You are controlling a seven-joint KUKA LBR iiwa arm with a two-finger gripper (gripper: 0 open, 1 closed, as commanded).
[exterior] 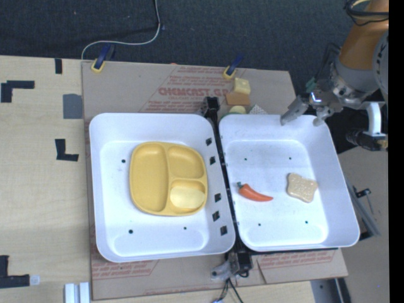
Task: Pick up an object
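The right bin (328, 169) serves as the landmark. Inside it, an orange-red chili pepper (254, 194) lies near the bin's left wall, and a tan slice of toast (301, 187) lies to the pepper's right, apart from it and closer to the bin's right wall. The gripper (305, 113) hangs over the bin's far right corner, above the rim, its two fingers spread apart with nothing between them; it is well apart from both the pepper and the toast. Touching the right bin's left side sits the left bin (107, 188), which holds a yellow divided plate (167, 177). Just beyond the right bin's far left corner, small blocks (239, 93) rest on the cardboard sheet (158, 90).
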